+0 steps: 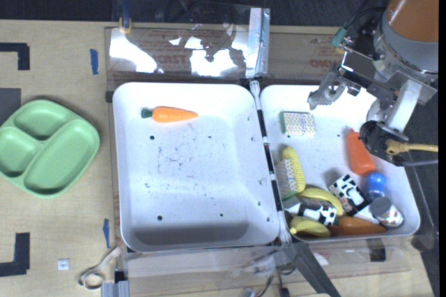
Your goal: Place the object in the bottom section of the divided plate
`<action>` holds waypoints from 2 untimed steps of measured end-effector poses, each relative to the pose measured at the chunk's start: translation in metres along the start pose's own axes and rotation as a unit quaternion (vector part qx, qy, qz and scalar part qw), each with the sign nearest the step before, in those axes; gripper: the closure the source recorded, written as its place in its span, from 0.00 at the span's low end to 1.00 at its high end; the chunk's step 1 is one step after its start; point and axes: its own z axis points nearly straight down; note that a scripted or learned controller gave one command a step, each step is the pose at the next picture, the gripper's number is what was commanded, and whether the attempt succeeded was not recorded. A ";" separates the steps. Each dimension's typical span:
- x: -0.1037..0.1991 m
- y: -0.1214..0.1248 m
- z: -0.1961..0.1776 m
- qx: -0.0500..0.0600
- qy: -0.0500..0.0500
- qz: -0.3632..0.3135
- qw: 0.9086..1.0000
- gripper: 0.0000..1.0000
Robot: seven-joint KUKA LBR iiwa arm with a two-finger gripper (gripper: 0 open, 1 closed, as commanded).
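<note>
The green divided plate (47, 147) lies on the bench left of both bins, its largest section (61, 156) at the lower right. An orange carrot with a green top (174, 115) lies in the left bin (188, 170) near its far edge. My gripper (325, 94) hangs over the far left part of the right bin (327, 142), just above and right of a speckled green-white block (298, 123). I see nothing held in it. It is far from the plate and about a bin's width from the carrot.
The right bin holds several toys: a corn cob (291, 171), a banana (315, 200), a black-and-white cow (345, 190), an orange piece (360, 153), a blue ball (376, 183). A clear panel (188, 44) stands behind the left bin. Cables hang by the arm.
</note>
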 end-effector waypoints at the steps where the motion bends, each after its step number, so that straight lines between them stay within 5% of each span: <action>1: 0.002 0.000 -0.010 0.000 -0.001 -0.002 1.000 1.00; 2: -0.111 0.065 -0.003 -0.001 0.000 0.264 0.965 1.00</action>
